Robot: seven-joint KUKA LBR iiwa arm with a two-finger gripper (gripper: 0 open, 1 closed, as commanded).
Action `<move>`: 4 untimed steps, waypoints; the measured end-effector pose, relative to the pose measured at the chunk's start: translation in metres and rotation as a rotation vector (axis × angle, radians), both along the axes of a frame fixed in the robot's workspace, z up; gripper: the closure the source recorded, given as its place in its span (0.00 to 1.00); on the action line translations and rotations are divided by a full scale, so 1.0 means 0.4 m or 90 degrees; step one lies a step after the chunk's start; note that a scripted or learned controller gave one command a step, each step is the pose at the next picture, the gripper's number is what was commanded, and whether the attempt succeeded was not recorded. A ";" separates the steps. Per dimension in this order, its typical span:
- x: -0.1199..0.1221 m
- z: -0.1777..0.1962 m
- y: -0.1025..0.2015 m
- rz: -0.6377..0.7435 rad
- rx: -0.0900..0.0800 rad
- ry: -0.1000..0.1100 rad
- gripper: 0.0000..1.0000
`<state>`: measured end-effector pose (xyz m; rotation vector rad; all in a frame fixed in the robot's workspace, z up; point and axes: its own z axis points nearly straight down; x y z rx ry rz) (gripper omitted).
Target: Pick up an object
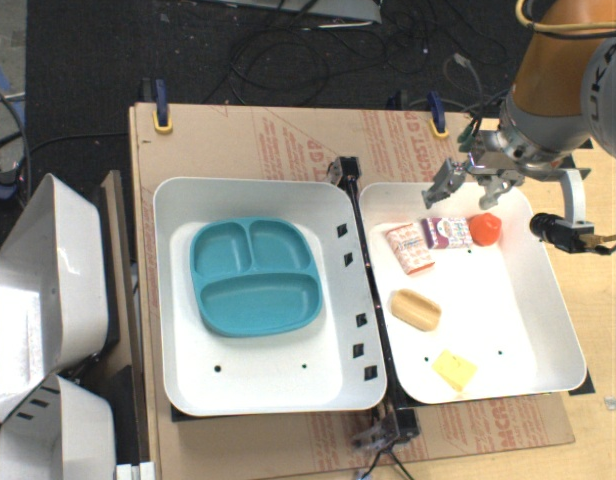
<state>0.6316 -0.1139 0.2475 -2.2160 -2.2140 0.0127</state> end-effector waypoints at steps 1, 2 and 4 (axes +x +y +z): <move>0.006 0.018 0.000 0.001 -0.001 -0.008 0.00; -0.016 -0.100 0.004 0.000 0.000 -0.005 0.00; -0.012 -0.391 0.019 0.000 0.000 -0.005 0.00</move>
